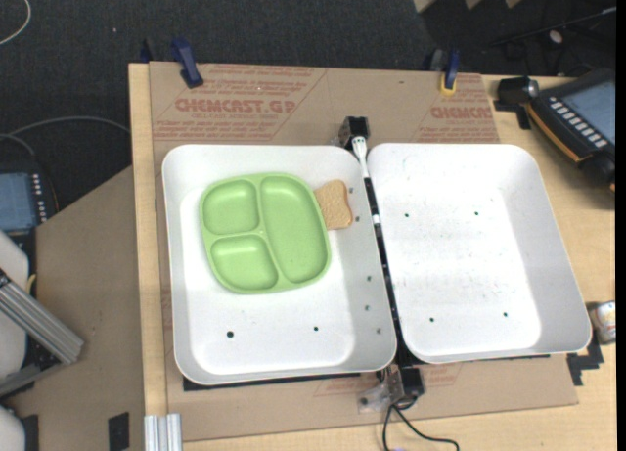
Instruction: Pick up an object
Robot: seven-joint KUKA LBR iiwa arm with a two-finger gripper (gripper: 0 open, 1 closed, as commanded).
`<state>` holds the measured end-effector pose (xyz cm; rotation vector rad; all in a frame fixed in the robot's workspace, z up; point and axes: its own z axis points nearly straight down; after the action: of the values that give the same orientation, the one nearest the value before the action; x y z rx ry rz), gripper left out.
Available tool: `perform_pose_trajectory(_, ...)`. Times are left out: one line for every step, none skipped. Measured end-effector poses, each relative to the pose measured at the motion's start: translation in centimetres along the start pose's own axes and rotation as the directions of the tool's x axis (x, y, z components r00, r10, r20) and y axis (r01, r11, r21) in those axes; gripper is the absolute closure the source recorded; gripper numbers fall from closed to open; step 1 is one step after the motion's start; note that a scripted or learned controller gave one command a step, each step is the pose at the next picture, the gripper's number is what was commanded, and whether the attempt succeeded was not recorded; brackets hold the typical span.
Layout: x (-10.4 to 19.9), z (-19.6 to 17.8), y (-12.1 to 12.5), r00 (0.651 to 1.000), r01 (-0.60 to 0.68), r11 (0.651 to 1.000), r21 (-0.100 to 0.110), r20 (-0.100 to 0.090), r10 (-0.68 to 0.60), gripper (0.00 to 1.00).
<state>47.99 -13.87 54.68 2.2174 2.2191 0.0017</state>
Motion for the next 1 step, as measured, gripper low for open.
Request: perform_pose_trajectory(2.76,12.82,-0.18,1.0,0.001,1.0,0.018,-0.006,-0.001,1.0)
